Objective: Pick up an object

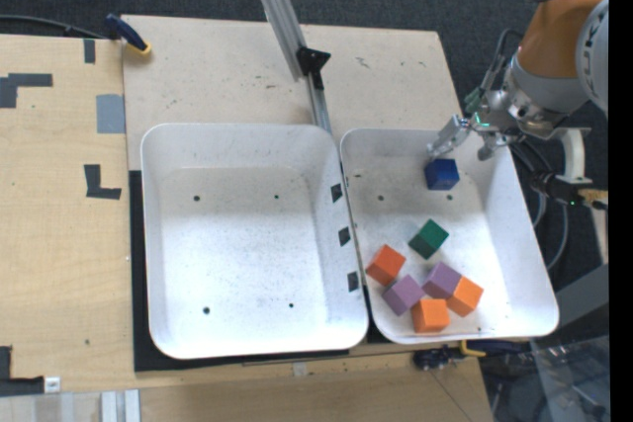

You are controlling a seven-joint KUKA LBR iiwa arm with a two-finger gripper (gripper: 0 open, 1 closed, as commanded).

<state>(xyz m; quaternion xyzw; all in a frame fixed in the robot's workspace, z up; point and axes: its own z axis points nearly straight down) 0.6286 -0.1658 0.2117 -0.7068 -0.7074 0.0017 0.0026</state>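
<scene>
Dark carpet is lying around a pale wooden bench (pixel 247 54) that is bearing two shallow white bins side by side. Nothing is resting in the left bin (pixel 168 148) beyond specks and a few dark dots, while the right bin (pixel 519 242) is holding all the small cubes. A blue cube (pixel 442 174) is sitting alone near that bin's far end, well apart from the rest. Toward the near end, a green cube (pixel 429 238) is lying just beyond a loose cluster: one orange cube (pixel 386 264), two purple cubes (pixel 404 294) (pixel 442 279), and two more orange ones (pixel 429 314) (pixel 466 295), several of them touching.

Judging by their look, these cubes are probably light, stiff and flat-faced, so pinching two opposite faces should be holding well. The blue cube seems the easiest take, with free room on every side, whereas the clustered ones are leaving little space for fingers.

Reaching in from the right, the grey arm with its orange band (pixel 564 25) is bending down over the bin's far corner. The gripper (pixel 463 139) is hanging just above and beside the blue cube, its two fingers spread apart and gripping nothing; one fingertip (pixel 440 145) is appearing very near the cube's top edge, though contact is too fine to tell.
</scene>
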